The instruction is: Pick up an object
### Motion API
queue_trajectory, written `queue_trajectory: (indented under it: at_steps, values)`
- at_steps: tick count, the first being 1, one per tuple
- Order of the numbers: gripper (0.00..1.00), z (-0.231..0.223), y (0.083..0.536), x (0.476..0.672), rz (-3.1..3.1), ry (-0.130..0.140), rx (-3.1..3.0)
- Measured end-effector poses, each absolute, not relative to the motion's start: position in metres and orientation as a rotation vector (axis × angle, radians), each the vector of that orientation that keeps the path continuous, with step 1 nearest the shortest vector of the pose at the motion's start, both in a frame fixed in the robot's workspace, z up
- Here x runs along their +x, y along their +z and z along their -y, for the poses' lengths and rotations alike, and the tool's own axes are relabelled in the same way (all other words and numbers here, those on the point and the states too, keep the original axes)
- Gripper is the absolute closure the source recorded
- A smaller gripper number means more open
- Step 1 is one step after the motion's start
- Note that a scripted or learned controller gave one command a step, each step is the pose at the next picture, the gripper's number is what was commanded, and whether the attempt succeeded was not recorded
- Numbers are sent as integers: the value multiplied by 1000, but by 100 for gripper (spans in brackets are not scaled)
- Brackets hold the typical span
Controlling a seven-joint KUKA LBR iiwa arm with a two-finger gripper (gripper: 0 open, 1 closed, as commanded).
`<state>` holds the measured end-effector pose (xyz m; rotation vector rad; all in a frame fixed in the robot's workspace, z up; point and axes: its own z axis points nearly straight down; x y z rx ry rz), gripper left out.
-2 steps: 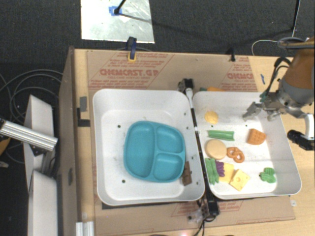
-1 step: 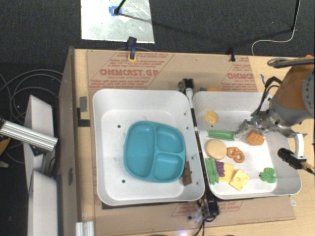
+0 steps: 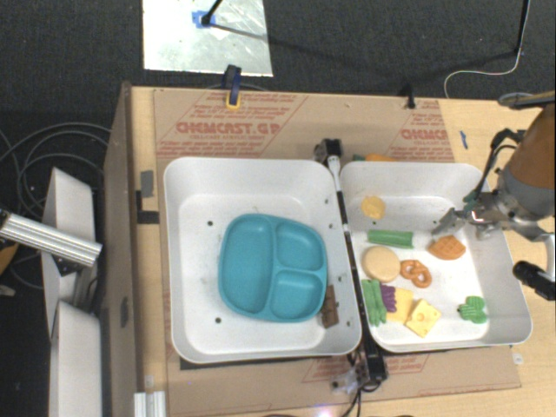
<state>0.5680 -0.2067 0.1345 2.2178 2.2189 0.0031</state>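
The right bin [image 3: 499, 272] holds several toy foods: a small yellow round piece [image 3: 373, 207], a green stick [image 3: 389, 238], a tan round biscuit [image 3: 380, 263], a brown pretzel [image 3: 416, 273], an orange piece [image 3: 447, 248], green beans [image 3: 373, 301], a purple piece [image 3: 388, 298], a yellow cheese wedge [image 3: 423, 318] and a small green piece [image 3: 473, 309]. My gripper [image 3: 458, 219] hangs over the bin's right side, just above and to the right of the orange piece. I see nothing held in it.
The left bin [image 3: 195, 320] carries a blue divided plate [image 3: 272, 268], with a small brown item [image 3: 330, 307] at its right wall. The arm [image 3: 530, 176] comes in from the right over the bin's edge. Cables lie on the dark floor at the left.
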Motion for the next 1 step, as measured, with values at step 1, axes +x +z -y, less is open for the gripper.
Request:
queue_trajectory:
  at_steps: [1]
  values:
    - [0,161,90,545,-2210,5,2203]
